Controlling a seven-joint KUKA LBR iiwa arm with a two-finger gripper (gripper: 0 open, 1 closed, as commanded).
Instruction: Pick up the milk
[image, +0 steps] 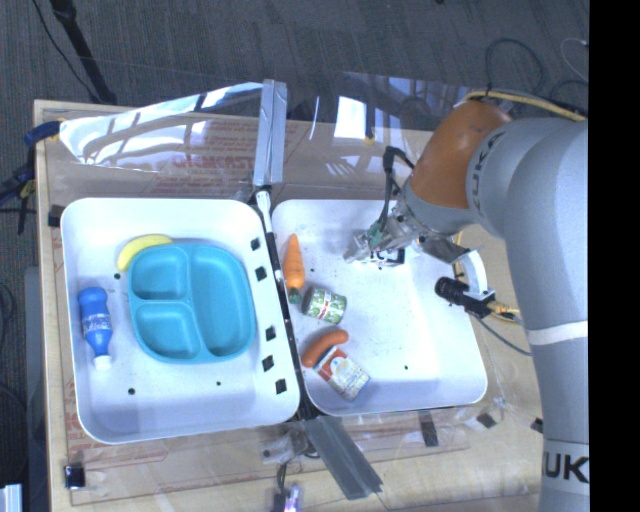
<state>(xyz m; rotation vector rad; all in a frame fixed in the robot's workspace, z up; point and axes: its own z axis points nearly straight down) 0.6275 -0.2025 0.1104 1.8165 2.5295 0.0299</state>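
Small red-and-white milk carton (346, 375) lying near the front edge of the right white bin (455, 365), touching a sausage (323, 346), green-labelled can (324, 303) behind it, jaws (372, 246) farther back, grip state unclear.

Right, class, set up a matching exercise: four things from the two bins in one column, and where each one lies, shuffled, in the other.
Things:
1. blue bottle
2. carrot
3. milk carton
4. banana

Places:
A. right bin, near its front edge, beside the sausage
B. left bin, at its left wall
C. left bin, behind the blue tray
D. right bin, along the divider

Pairs: 1-B, 2-D, 3-A, 4-C
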